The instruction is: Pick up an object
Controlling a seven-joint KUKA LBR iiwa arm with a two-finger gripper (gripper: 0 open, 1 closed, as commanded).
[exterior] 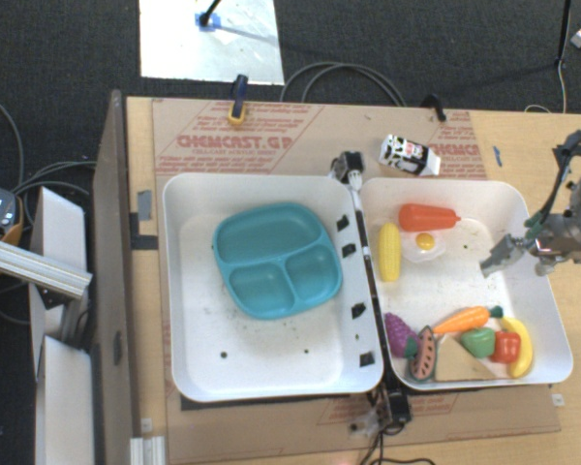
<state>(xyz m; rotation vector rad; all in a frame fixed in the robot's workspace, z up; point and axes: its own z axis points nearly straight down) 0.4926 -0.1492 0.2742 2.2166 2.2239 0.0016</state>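
Scene: we look down at a slant on two shallow white bins side by side on a bench, the arm reaching in from the right.
Left bin [189,289]: it holds a teal divided plate [276,260].
Right bin [537,260]: toy food lies here, so this is where we find something to pick.
Upper group: an orange carrot [428,217], a fried egg [425,243] just below it, and a yellow corn cob [389,251] to their left.
Lower group: purple grapes [398,333], a watermelon slice [423,354], a second carrot [462,320], a red-and-green pepper [488,342] and a banana [519,345], packed close together.
Gripper [508,251]: it hangs over the right bin's bare middle; we cannot tell whether it is released or clenched, and nothing shows in it.
Doing it well: we judge the upper carrot or the corn the easier target, each lying apart from the crowded pile; we would centre over it, straddle its narrow width, and descend fully before closing.
Risk: a grab in the lower pile could catch two toys or slip off.
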